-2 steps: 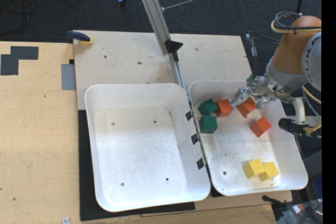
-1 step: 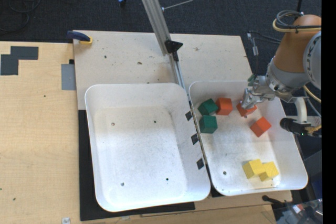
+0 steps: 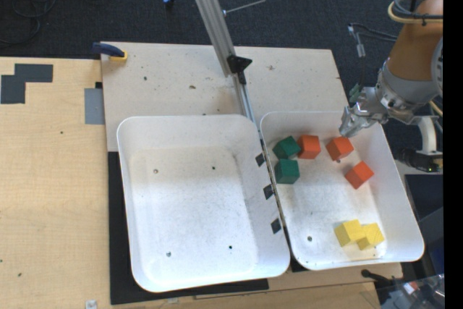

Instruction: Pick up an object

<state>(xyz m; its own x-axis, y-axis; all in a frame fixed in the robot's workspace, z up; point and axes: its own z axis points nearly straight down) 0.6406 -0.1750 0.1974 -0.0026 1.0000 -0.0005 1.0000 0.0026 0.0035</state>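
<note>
- Nearest the front edge of the right bin (image 3: 405,242), toward its front right corner, lie the yellow blocks (image 3: 359,234), bunched and touching, with bare floor around them.
- Mid-bin by the right wall sits a lone orange cube (image 3: 359,174), well apart from the yellows.
- Beyond it, another orange cube (image 3: 339,148) lies just below and left of the gripper (image 3: 353,121); whether its fingers are spread or pressed together cannot be told.
- Left of that, a third orange cube (image 3: 309,146) touches two green cubes (image 3: 287,158) by the dividing wall: crowded there.
- Judgement: a short drop forward-left reaches the closest cube.
</note>
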